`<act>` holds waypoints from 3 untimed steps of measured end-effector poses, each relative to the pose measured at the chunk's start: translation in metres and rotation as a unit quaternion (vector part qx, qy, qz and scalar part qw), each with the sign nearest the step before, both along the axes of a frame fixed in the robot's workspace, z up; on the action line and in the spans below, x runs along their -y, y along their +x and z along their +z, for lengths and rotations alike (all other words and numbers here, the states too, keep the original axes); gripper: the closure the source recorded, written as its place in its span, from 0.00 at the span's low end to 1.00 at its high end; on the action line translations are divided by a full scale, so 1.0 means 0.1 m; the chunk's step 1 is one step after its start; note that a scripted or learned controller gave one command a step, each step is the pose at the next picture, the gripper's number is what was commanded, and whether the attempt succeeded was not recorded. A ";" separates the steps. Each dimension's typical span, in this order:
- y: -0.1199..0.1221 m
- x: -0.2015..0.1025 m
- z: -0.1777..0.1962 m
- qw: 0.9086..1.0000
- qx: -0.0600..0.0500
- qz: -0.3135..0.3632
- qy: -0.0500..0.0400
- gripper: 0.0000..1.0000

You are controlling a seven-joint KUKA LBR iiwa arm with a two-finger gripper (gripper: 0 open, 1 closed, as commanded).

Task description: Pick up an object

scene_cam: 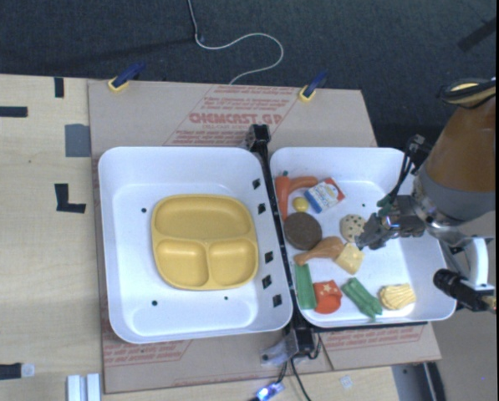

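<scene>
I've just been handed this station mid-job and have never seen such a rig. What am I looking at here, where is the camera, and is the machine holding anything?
One fixed camera looks down at a slant on a bench with two shallow white bins side by side. The left bin holds a yellow divided tray. The right bin holds small toy foods: a brown disc, a drumstick, a green stick, a red piece, a yellow ridged piece and others. The grey and orange robot arm reaches in from the right; its gripper sits low over the right bin beside a pale wedge. I cannot tell whether it grips anything.
</scene>
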State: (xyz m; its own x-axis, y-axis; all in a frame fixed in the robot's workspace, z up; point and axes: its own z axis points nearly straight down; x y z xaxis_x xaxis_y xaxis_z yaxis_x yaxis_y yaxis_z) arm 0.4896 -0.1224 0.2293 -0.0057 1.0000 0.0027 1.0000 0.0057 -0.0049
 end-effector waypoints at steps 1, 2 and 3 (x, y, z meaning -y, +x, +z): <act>0.00 -0.59 0.01 1.000 -0.001 0.001 0.000 1.00; 0.18 -1.14 0.02 1.000 0.000 0.001 -0.001 1.00; 0.22 -1.66 0.06 1.000 0.000 0.001 -0.001 1.00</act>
